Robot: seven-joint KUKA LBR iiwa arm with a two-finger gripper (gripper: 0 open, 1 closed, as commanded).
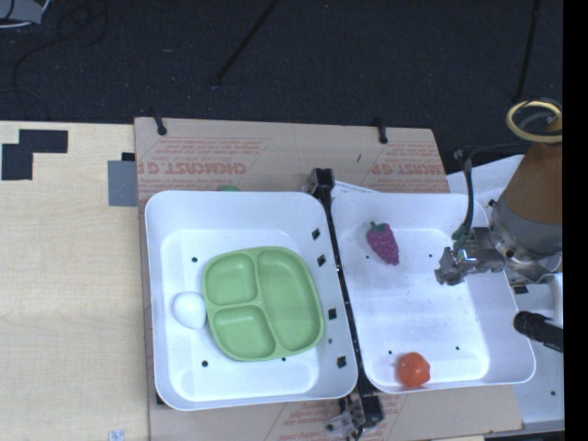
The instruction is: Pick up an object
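The right bin [432, 338] holds a purple bunch of grapes [383, 243] near its back left and a red tomato [413, 369] at its front edge. In the left bin [175, 219] a green divided plate [263, 301] lies flat, with a white egg [189, 310] touching its left side. My gripper [452, 269] hangs over the right side of the right bin, to the right of the grapes and well behind the tomato. Nothing shows between its fingers.
The arm's grey body with its orange band [537, 186] fills the right edge above the right bin. A black divider [335, 292] runs between the two bins. Cardboard [276, 154] lies behind them, and the wooden bench [64, 292] stretches left.
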